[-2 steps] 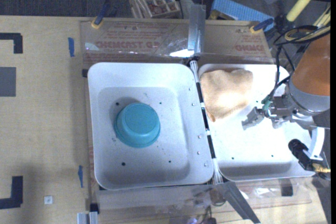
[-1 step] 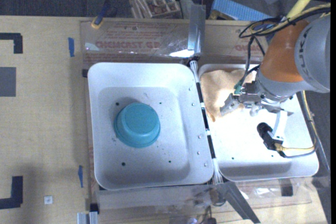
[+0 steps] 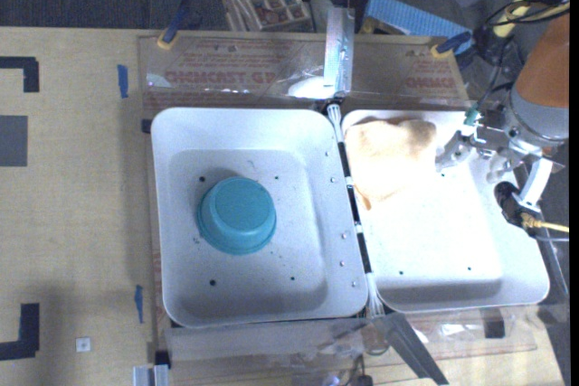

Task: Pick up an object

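A teal-blue bowl [image 3: 237, 214] lies upside down in the middle of the left bin [image 3: 172, 140]. A pale tan, soft-looking object [image 3: 387, 151] rests in the far left corner of the right bin [image 3: 520, 285]. My gripper [image 3: 450, 151] hangs over the far right part of the right bin, just right of the tan object and close to its edge. The grey arm with its orange band [image 3: 545, 77] comes in from the right. Nothing shows in the gripper's grasp.
A metal divider [image 3: 348, 194] separates the two bins. Clear plastic panels [image 3: 235, 72] stand behind the bins. A black part with a yellow cable [image 3: 516, 202] hangs off the wrist over the right bin's right side. Boxes and clutter sit beyond the bench.
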Robot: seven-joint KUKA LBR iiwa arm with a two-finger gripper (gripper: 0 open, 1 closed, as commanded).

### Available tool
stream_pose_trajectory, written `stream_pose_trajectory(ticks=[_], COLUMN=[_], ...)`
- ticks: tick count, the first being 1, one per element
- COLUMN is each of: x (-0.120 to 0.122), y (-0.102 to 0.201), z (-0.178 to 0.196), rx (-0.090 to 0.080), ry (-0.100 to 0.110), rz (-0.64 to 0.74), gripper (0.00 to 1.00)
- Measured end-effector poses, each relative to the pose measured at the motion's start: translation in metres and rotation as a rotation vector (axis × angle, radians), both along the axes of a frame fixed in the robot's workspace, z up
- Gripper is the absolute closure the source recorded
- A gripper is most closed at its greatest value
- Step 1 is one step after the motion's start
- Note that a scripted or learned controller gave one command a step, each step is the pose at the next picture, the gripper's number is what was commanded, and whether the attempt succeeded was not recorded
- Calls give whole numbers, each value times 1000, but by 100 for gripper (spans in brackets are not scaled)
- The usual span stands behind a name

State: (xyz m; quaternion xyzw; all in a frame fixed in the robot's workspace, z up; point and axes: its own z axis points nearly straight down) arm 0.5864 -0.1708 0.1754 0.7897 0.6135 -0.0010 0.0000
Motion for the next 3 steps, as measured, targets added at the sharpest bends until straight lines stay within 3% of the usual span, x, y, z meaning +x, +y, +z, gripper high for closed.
stream_pose_trajectory(ticks=[1, 2, 3], x=[81, 84, 83], y=[18, -2, 25], z=[-10, -86, -84], rx=[0, 2, -7], ry=[1, -5, -8], rz=[44, 262, 524], gripper=[0, 0, 0])
